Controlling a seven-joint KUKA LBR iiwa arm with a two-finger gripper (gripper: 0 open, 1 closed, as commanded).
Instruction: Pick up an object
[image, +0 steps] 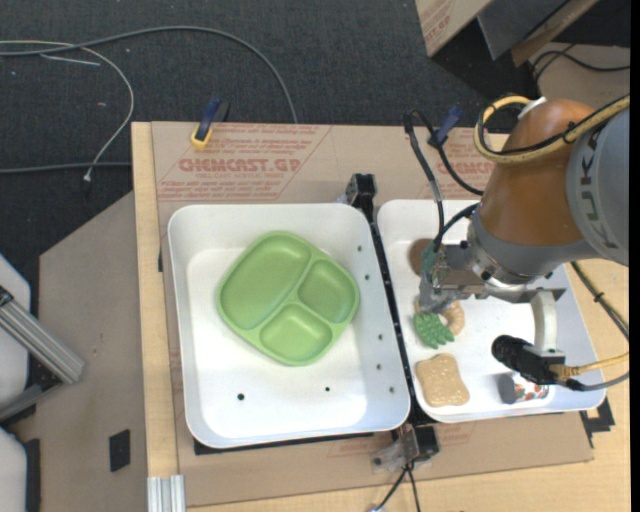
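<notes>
**Crowded bin threatens a clean pick**

Nearest in the right bin (476, 350) lies a tan bread-shaped slice (441, 381), with a small grey-and-red item (524, 390) beside it. Just beyond, the gripper (436, 292) hangs over a green knobbly piece (433, 329), which touches a pale lump (455, 319). Whether its grip is wide or narrow cannot be told. Closing here could catch both, or nudge the green piece aside. A brown object (417, 256) sits farther back, and the green plate (288, 297) lies well apart.

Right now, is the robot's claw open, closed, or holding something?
Gripper: cannot be told; it hangs just above a small green object in the right bin.
</notes>
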